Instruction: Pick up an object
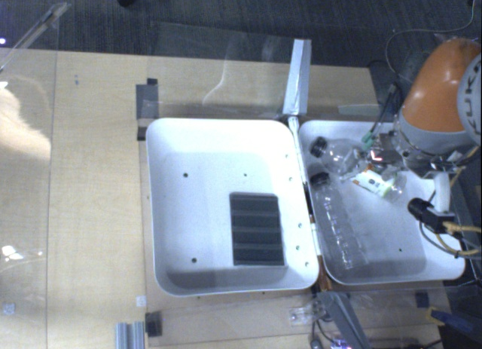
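Two shallow white bins sit side by side on the pale wooden bench (83, 212), under a sheet of clear glazing that throws bright glare on the far left. Nearest that side, the left bin (188, 151) holds one thing, a dark ribbed rectangular block (257, 228) lying flat toward its lower right, clear of the walls. A grey metal bar (296, 78) stands at the top of the seam where the two bins meet.

Across the seam, the right bin (399, 261) has two clear plastic bottles in it (hard to read against the white, being see-through). One clear bottle with a black cap (337, 156) lies near the upper left corner, cap pointing left. The other, a long clear bottle (339, 223), stretches down the bin's left side with its dark cap at the top, just below the first. Beside them to the right lies a small white and green packet (374, 183), tilted.

Just above that packet is the tool (382, 157), hanging low over the bin's upper middle beneath the arm's orange band (440, 87); I cannot tell how it is set or whether it has hold of anything. A black cable connector (425, 213) juts over the bin's right edge.
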`<action>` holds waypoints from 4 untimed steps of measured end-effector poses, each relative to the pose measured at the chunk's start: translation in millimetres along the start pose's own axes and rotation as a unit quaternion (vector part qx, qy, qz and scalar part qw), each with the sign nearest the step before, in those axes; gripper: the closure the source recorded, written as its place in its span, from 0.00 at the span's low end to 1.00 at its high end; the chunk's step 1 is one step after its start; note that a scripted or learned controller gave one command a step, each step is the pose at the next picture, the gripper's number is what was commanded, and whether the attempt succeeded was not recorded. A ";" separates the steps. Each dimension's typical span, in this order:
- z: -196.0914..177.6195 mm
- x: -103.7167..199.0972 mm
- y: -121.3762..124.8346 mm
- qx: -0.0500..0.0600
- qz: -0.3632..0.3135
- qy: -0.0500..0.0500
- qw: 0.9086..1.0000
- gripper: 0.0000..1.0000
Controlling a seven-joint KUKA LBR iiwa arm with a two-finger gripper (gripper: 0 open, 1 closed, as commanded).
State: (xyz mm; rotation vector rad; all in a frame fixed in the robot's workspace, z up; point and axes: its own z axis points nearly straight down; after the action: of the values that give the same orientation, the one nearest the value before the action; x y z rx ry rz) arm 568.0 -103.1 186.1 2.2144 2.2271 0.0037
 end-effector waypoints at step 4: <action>66.4 -82.0 75.8 -0.008 -0.173 -0.006 0.985 0.00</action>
State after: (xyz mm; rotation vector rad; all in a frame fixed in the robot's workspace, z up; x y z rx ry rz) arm 644.5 -184.6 119.8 1.7838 2.5602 0.0087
